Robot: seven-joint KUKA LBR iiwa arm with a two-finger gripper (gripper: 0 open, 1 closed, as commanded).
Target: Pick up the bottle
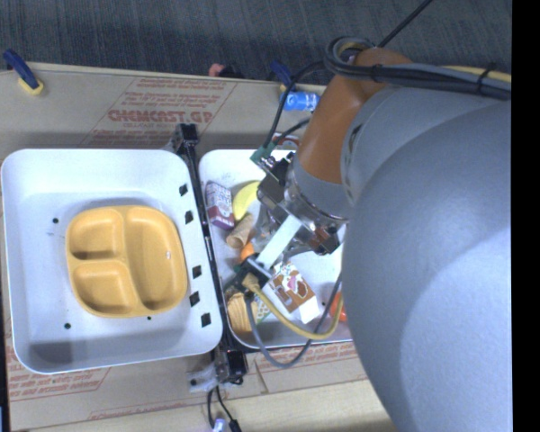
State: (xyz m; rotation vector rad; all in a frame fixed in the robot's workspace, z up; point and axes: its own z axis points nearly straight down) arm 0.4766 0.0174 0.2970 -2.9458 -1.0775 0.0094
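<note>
Arm over cluttered right bin; yellow divided tray in left bin

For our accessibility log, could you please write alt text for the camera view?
A grey arm with an orange band reaches from the right down into the right bin, over a jumble of small packets. The left bin holds a yellow divided tray. Both bins sit on a cardboard-covered bench.
</note>
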